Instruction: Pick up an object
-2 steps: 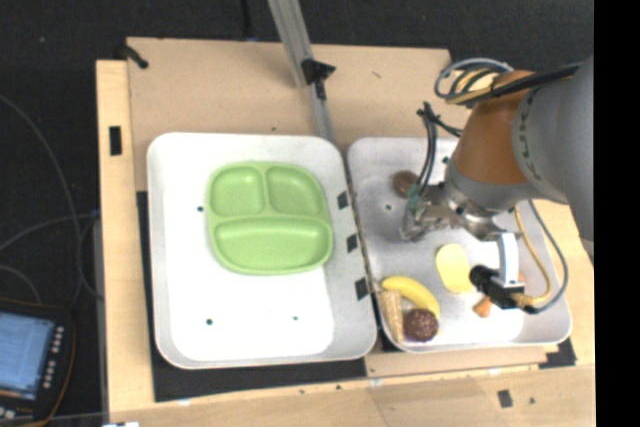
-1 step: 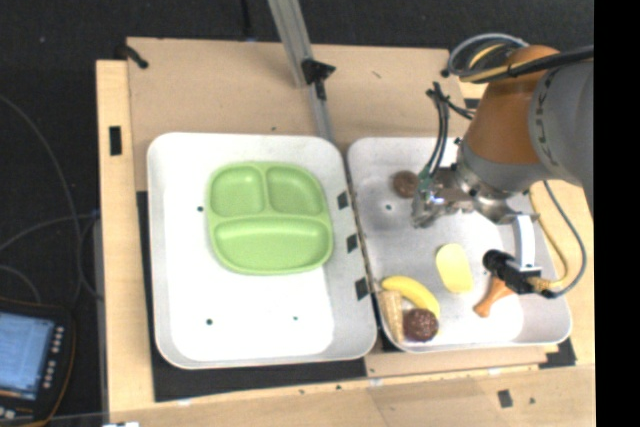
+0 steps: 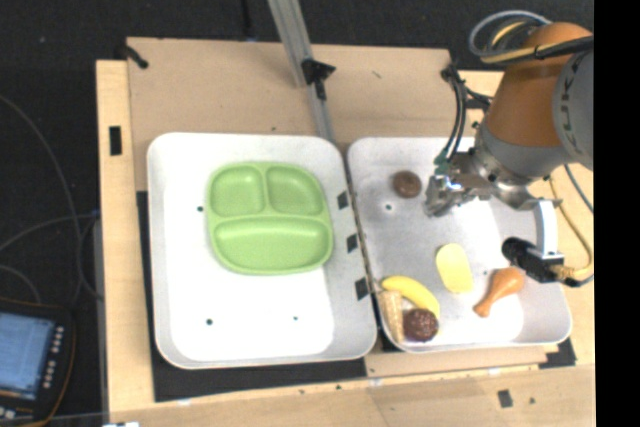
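You've got the arm [image 3: 535, 105] reaching in from the right, orange band up high, and its gripper [image 3: 441, 196] sits low over the right bin [image 3: 390, 160], in the upper middle of it. From this angle you can't tell how wide the gripper is set, and you see nothing gripped in it.

Look just to its left: a small round brown piece [image 3: 406, 183] lies on the bin floor, near the gripper but apart from it. That's the closest thing to the tool.

Now drop your eye toward the near side of the same bin. A pale yellow oval piece [image 3: 453, 267] lies below the gripper, well clear of it. To its right you've got an orange toy drumstick [image 3: 498, 290], tilted, thick end up toward the arm. Down in the near left corner a toy banana [image 3: 412, 293] lies at a slant, and a dark reddish-brown ball [image 3: 420, 323] sits right against it, tucked near the bin's wall.

Over in the left bin [image 3: 180, 315], a green divided plate [image 3: 270, 220] lies flat in the upper half, two small compartments above one long one.
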You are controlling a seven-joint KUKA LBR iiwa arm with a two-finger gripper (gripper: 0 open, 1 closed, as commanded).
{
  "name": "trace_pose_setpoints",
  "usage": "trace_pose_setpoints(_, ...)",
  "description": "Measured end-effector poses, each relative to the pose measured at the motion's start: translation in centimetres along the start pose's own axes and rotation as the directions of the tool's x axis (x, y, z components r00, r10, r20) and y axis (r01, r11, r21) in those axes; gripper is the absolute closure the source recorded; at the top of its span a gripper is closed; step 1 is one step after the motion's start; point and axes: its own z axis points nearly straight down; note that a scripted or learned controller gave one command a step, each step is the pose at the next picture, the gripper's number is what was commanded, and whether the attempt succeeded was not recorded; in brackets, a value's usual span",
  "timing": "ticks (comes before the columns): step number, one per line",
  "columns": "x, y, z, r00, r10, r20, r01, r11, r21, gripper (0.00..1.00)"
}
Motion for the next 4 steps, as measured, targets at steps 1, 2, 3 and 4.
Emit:
trace_pose_setpoints(1, -0.1, 0.2, -2.6, 1.0, -0.001, 0.0, 0.001, 1.0, 0.001, 1.0)
trace_pose_setpoints(2, 4.6, 0.3, -3.2, 1.0, -0.005, -0.002, 0.005, 1.0, 0.003, 1.0)
trace_pose_setpoints(3, 9.6, -0.8, -4.5, 1.0, -0.006, -0.004, 0.006, 1.0, 0.005, 1.0)
trace_pose_setpoints(4, 14.2, -1.8, -3.5, 1.0, -0.004, -0.002, 0.004, 1.0, 0.006, 1.0)
